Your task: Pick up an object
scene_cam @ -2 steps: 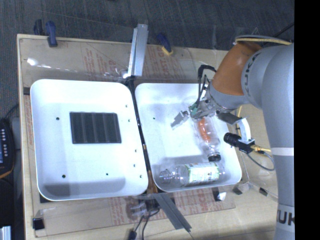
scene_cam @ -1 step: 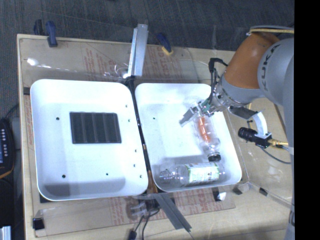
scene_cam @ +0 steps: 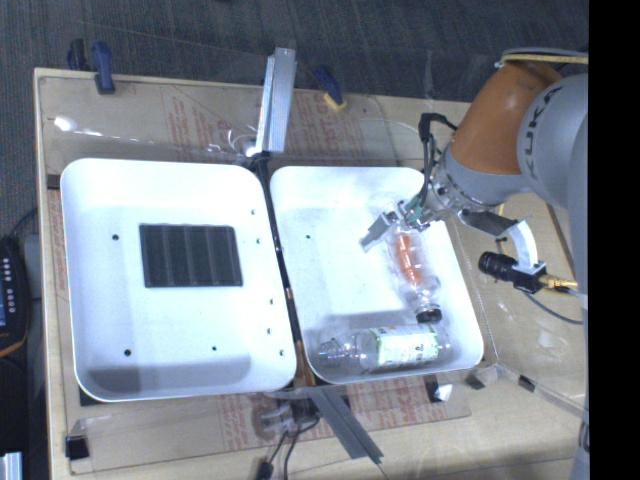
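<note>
Two white bins sit side by side. The left bin (scene_cam: 90,268) holds one dark ribbed panel (scene_cam: 190,255). The right bin (scene_cam: 330,228) holds two clear bottles: one orange-filled (scene_cam: 412,266) at 3 o'clock, directly under the gripper (scene_cam: 400,220), grip indiscernible; one green-labelled (scene_cam: 395,348) at 6 o'clock.

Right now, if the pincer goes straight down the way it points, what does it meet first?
Probably the clear bottle with orange contents lying in the right bin, just below the pincer; depth is unclear.
</note>
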`<state>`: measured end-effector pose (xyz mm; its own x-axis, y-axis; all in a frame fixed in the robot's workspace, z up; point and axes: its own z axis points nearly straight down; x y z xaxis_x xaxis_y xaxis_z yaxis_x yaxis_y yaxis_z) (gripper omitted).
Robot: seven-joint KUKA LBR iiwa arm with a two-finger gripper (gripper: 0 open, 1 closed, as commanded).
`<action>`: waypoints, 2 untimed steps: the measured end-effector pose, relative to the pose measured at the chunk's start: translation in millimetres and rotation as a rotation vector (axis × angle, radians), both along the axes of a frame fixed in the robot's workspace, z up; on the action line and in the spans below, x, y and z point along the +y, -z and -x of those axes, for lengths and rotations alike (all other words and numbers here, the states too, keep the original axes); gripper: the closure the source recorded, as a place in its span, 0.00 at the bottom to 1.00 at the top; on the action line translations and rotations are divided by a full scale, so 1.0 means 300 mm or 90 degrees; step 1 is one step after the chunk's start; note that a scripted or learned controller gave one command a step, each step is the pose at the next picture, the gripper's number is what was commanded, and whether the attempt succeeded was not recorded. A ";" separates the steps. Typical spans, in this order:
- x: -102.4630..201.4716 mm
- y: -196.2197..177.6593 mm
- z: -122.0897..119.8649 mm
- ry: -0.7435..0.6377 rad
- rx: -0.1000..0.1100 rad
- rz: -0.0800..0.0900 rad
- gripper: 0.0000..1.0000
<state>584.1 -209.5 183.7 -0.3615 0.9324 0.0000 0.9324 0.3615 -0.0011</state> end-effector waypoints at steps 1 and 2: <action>0.005 0.065 -0.036 -0.031 0.001 -0.001 0.00; 0.003 0.002 -0.019 -0.040 -0.001 0.000 0.00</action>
<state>589.7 -208.4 183.1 -0.4194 0.9078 -0.0008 0.9078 0.4194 -0.0001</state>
